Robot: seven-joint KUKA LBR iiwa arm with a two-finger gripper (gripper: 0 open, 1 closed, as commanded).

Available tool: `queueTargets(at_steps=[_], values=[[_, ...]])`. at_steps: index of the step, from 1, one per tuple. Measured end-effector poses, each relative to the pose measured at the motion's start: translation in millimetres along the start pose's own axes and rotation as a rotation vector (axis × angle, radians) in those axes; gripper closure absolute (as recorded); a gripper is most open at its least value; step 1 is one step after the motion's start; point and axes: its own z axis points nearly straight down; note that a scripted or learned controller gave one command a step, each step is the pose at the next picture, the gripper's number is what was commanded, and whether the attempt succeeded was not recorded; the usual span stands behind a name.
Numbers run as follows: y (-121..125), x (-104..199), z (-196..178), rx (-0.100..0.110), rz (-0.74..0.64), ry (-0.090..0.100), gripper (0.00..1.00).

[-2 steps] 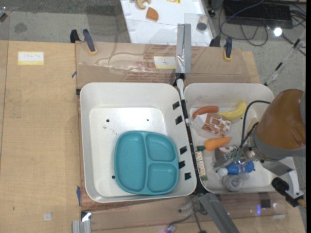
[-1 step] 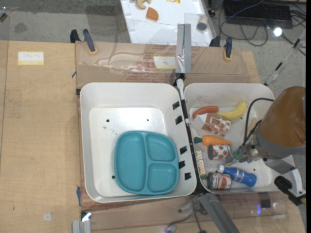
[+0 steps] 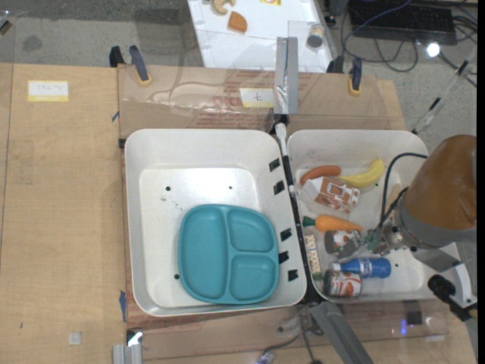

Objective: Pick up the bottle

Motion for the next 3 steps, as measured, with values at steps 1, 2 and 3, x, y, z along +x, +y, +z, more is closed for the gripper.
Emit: queueTargets(at_steps=[1, 2, 3], values=[[0.4, -1.7, -9.9, -0.003, 0.005, -0.001, 1.00], [0.4, -1.6, -9.9, -0.003, 0.004, -0.001, 0.00], [-7.3, -25.1, 10.2, 0.006, -0.052, 0.003, 0.00]])
